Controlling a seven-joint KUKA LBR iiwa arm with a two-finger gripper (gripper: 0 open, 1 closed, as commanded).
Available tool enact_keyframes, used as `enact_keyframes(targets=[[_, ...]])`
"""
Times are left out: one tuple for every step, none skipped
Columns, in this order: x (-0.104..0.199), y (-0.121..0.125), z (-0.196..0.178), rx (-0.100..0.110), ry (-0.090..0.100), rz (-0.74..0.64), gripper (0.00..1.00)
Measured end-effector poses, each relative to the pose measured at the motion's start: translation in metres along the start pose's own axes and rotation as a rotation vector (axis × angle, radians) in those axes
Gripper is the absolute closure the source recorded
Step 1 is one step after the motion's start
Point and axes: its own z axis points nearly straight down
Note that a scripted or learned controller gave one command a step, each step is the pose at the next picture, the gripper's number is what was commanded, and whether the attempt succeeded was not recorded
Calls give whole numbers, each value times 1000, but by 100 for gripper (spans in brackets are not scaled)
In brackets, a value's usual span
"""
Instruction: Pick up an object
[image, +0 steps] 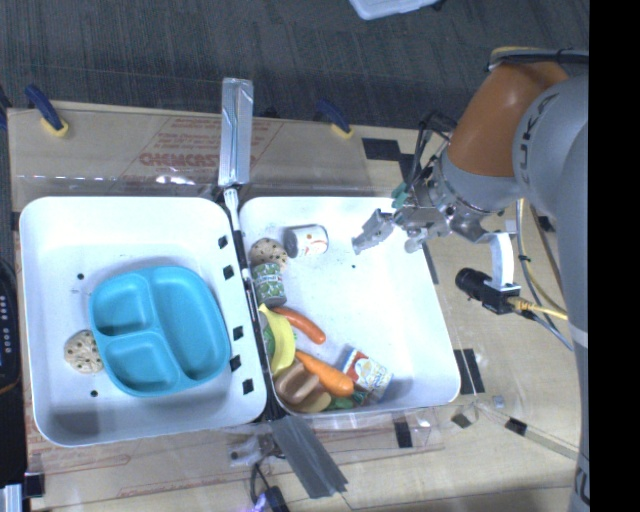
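Note:
My gripper (392, 238) hangs over the upper right part of the right bin (410, 320), open, with nothing between its fingers. To its left a small white can (306, 240) lies on its side, and a cookie (265, 252) sits beside it. Along the bin's left wall lie a green-labelled jar (269, 284), a banana (283, 340) and a red sausage (302, 325). At the front are a carrot (326, 373), a brown bun (300, 389) and a small printed cup (371, 376).
The left bin (60, 230) holds a blue divided plate (160, 328) and a cookie (82, 351) by its left wall. A raised divider (236, 240) separates the two bins. The arm comes in from the right, above the right bin's rim.

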Motion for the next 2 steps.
enact_keyframes(targets=[[27, -26, -35, -2, 1, 28, 0], [49, -45, 137, 9, 2, 39, 0]])
